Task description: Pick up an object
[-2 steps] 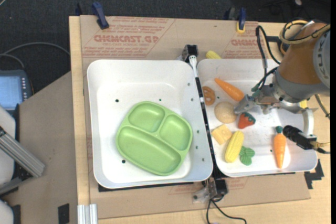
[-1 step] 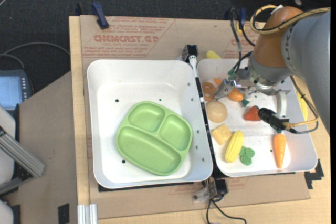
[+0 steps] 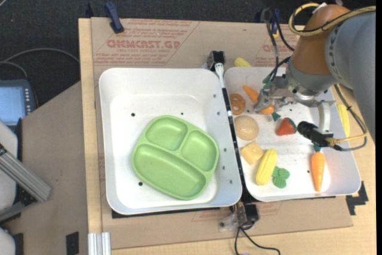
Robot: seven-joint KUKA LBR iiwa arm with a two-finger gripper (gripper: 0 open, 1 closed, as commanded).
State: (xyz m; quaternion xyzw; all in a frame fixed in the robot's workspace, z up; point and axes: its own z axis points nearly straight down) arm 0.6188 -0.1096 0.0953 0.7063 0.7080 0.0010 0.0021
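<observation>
My gripper (image 3: 270,102) hangs low over the upper left part of the right bin (image 3: 346,183), reaching in from the right. Right under it lies a small orange piece (image 3: 267,109), and the gripper touches it or stands just above it. A pretzel (image 3: 237,103) and an orange wedge (image 3: 250,93) lie just to its left. A red strawberry (image 3: 286,126) sits just below and right of it. Nearer the front lie a tan bread roll (image 3: 246,126), a cheese cube (image 3: 251,153), a corn cob (image 3: 266,166), a green broccoli piece (image 3: 280,176) and a carrot (image 3: 318,170).
The left bin (image 3: 119,98) holds a green divided plate (image 3: 175,156). A yellow banana (image 3: 242,62) rests at the right bin's far rim, and a yellow strip (image 3: 344,119) lies along its right side. The arm covers the bin's upper right.
</observation>
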